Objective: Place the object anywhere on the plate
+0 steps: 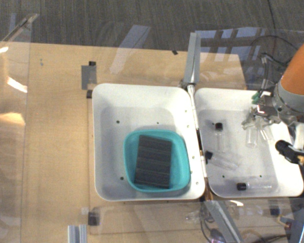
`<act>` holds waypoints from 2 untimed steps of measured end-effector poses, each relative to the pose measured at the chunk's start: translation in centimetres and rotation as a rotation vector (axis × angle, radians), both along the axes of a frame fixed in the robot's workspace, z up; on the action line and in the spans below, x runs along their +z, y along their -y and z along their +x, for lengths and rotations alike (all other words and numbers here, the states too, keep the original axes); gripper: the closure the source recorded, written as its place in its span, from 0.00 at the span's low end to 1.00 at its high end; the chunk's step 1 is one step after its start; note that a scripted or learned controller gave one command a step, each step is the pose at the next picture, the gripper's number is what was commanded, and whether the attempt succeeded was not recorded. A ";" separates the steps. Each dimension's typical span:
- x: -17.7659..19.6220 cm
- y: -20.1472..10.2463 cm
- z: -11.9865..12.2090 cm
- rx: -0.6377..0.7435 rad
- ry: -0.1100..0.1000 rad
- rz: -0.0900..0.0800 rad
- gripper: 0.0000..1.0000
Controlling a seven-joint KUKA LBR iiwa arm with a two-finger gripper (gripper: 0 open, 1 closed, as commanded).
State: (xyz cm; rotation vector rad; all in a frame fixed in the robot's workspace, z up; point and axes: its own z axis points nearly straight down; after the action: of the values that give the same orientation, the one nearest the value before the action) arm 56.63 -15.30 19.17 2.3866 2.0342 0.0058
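The thing I take to be the object is the dark grey block. It lies flat in the middle of the teal plate, which sits in the left bin. My gripper hangs over the right bin, well apart from the block. I cannot tell whether it is apart or together: its tip is pale and see-through against the white floor. I see nothing dark held in it.

If I had to lift the block again, I judge it would be light and a little yielding, like foam or soft rubber. It does not look fragile, and its matt surface should not slip. I would take it across its shorter width, near the middle of its length, so it hangs level and does not tip. The plate's raised rim stands close to the long sides, so I would come straight down to avoid knocking it.

The block is a flat rectangle, charcoal all over, with ridges running across it from side to side. It lies slightly askew, its long sides leaning a touch to the right at the top. All of it is inside the rim.

Two small clear tubes with black caps also lie in the right bin, one upright in the picture and one along the near wall.
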 end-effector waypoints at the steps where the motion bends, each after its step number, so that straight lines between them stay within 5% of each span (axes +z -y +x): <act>1: -0.6 -7.0 -5.4 0.066 -0.003 0.002 1.00; 2: -0.7 -15.4 -6.3 0.164 -0.003 0.002 1.00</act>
State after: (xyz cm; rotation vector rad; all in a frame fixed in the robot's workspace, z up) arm 50.34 0.06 18.44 2.2143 2.2258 0.0050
